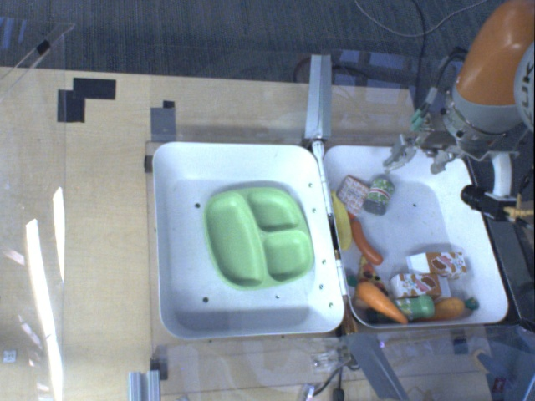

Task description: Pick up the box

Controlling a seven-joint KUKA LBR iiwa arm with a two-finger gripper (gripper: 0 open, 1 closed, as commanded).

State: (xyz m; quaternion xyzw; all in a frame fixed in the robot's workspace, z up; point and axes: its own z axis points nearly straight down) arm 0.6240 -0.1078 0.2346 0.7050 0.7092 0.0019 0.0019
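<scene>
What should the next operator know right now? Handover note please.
Gripper: above the far edge of the right bin, fingers spread open with nothing between them.
Boxes: two small cartons, one and another, lie in the near part of the right bin beside a carrot and a green bottle. A small packet lies nearer the gripper.
Left bin: holds a green divided tray.
Done: no grasp yet.
Left: descend on a box, close, lift.
</scene>
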